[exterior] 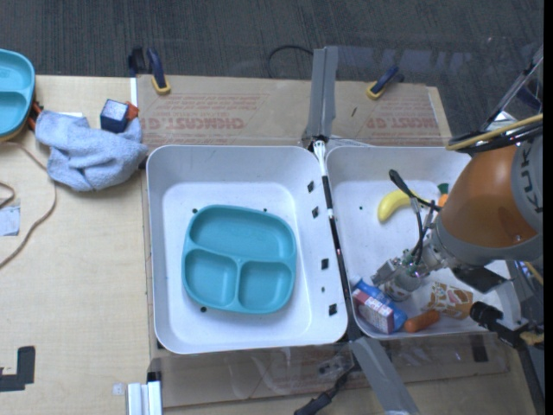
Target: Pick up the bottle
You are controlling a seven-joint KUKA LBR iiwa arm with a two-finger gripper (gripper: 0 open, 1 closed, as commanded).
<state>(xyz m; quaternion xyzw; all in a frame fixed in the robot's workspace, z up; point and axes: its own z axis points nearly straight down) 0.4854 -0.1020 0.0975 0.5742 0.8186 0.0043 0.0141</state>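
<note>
On the counter (78, 258) at far left lie a grey cloth (86, 154) and, just beside it, a small blue cube (113, 114). The left bin (164, 197) holds a teal tray (239, 259) with three compartments, and nothing shows in any of them.

The right bin (359, 175) holds everything that matters. A blue and red box (377, 308) lies near its front left corner. Just above the box in the view, the gripper (400, 277) hangs low over the bin floor. Its tip is a small grey tangle here, and whether it is open or closed cannot be told. Nothing can be seen held in it. A banana (393, 204) lies further back, well apart from the gripper. An orange carrot-like piece (422, 322) rests at the front wall.

What looks like the bottle (451, 301), clear with a white and orange label, lies on its side near the front wall. It is to the right of the gripper and slightly nearer the front, partly under the arm (488, 206). Its long axis seems to run roughly left to right. The pick therefore likely needs a short shift right and frontward, closing across the bottle's narrow width. The carrot-like piece sits close and could get in the way.
</note>
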